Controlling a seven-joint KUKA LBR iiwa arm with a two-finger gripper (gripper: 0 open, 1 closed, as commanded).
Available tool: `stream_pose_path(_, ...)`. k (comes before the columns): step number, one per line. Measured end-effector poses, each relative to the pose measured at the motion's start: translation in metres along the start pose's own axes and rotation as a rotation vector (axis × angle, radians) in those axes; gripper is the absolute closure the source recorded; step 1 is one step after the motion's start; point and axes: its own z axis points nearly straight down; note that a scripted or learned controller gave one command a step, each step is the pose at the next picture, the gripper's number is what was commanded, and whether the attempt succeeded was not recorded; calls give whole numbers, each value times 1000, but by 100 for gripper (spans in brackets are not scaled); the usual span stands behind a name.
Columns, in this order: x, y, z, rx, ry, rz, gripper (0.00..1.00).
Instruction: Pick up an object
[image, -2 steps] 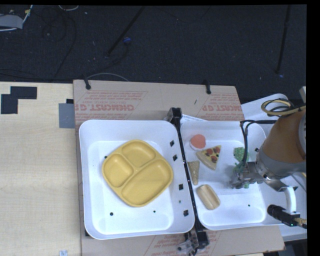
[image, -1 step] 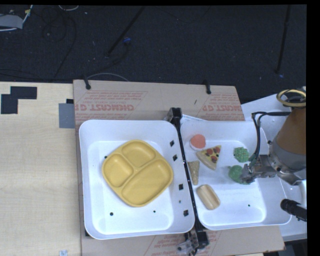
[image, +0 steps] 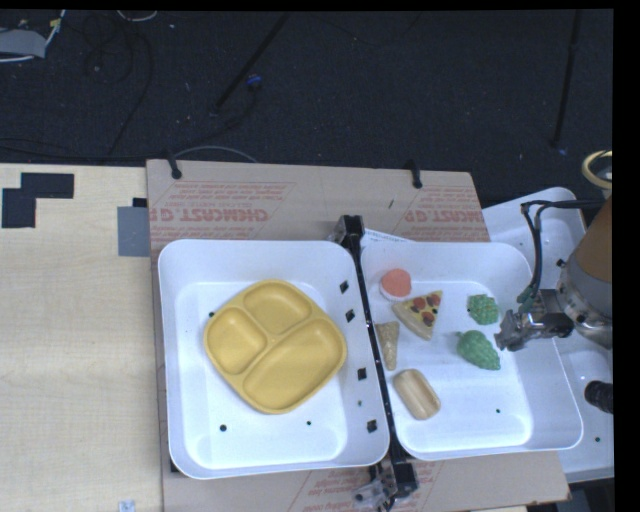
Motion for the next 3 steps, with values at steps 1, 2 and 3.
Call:
stream_pose_path(1, 50, 14, 0, 5, 3, -4, 100)
stream_pose_path(2, 103, 22, -11, 4, 2, -3, 100)
stream_pose_path(3, 154, 23, -1, 7, 3, -3, 100)
